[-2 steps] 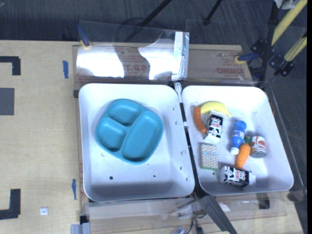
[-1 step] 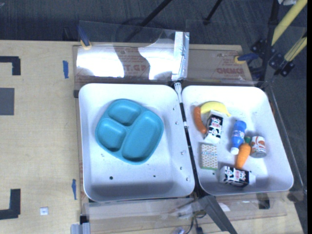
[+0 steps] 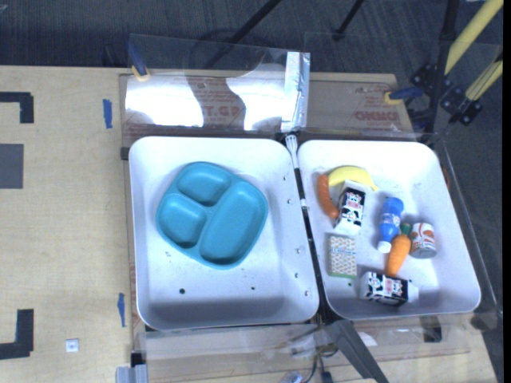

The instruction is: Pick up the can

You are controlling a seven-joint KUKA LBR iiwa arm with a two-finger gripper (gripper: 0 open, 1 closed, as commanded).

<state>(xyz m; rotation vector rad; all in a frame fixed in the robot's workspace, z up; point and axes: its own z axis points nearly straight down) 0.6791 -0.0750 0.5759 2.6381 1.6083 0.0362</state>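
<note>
Camera view: dark carpet floor at the top with tripod legs, light wooden bench below carrying two white bins side by side, with a clear shiny panel behind them.

Left bin: a blue three-compartment plate, sitting roughly centre.

Right bin: clutter. The can is near the right wall, about mid-height of the bin, red and white label. It lies tipped, long axis running roughly left-right, one end facing the right wall; the exact tilt is hard to read. Just left of it, touching or nearly so, an orange carrot slants down-left, with a small green bit at its top. A blue bottle stands left of the can. A cow-print carton is at upper left, over a yellow banana and an orange piece. A second cow-print carton lies near the front edge. A patterned card lies flat near the divider.

Gripper state: can't tell.
</note>
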